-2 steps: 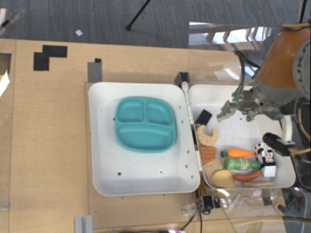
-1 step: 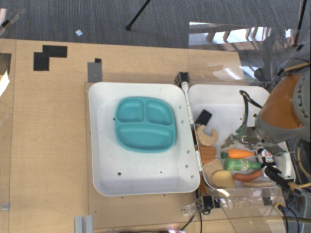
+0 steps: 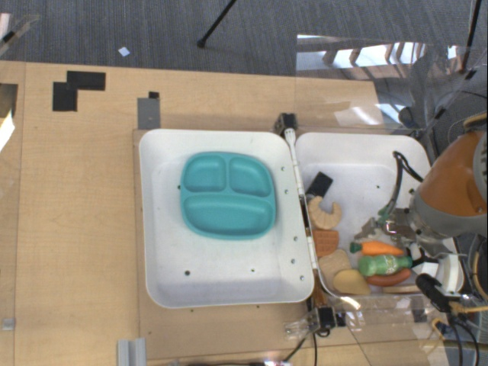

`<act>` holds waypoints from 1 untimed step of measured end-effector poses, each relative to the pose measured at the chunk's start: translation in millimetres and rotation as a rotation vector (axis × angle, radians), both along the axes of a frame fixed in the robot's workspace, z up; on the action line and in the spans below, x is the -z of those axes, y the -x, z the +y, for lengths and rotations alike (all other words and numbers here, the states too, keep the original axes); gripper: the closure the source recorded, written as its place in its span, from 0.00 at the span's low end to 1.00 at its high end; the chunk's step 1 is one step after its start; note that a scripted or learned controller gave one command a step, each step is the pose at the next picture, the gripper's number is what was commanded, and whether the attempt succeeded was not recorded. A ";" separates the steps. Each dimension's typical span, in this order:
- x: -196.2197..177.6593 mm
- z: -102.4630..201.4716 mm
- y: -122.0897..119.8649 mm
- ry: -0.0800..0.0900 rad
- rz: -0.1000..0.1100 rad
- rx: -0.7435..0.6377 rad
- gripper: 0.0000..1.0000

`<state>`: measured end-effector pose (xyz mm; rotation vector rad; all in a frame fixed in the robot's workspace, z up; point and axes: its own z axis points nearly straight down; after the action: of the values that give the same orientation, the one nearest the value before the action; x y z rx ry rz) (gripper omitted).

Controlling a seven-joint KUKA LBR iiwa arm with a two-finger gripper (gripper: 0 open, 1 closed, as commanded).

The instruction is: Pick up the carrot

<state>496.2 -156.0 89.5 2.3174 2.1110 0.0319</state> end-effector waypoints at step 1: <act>-0.4 9.1 1.7 0.020 -0.003 -0.236 0.00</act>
<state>494.5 -146.9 89.9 2.0434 2.3586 0.0163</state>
